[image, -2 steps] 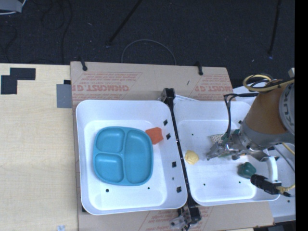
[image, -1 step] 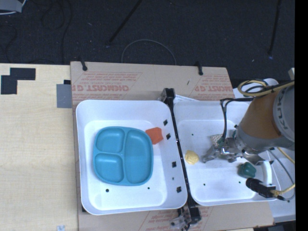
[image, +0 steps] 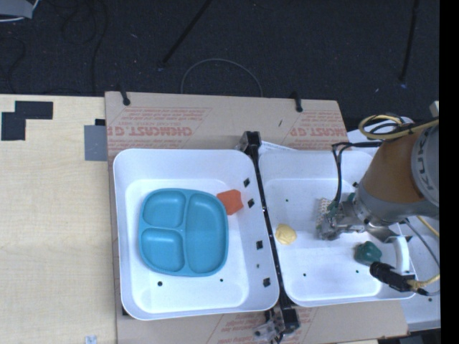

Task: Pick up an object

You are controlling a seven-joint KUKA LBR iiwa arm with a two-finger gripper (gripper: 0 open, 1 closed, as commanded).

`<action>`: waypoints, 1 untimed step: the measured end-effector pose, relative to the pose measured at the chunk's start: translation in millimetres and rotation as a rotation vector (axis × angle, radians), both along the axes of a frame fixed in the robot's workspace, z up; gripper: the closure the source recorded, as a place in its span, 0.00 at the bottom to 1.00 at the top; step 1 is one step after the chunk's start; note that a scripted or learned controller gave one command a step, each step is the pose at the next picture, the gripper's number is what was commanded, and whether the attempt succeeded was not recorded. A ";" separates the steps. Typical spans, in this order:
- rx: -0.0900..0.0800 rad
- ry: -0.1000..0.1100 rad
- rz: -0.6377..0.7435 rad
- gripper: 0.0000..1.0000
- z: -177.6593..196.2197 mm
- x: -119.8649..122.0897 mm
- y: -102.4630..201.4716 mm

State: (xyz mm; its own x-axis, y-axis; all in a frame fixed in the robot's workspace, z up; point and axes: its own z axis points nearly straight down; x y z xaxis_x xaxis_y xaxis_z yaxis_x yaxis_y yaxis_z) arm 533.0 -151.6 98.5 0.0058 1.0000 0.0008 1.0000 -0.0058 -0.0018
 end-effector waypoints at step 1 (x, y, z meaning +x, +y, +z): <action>-0.001 -0.003 0.003 1.00 61.5 -4.7 -1.4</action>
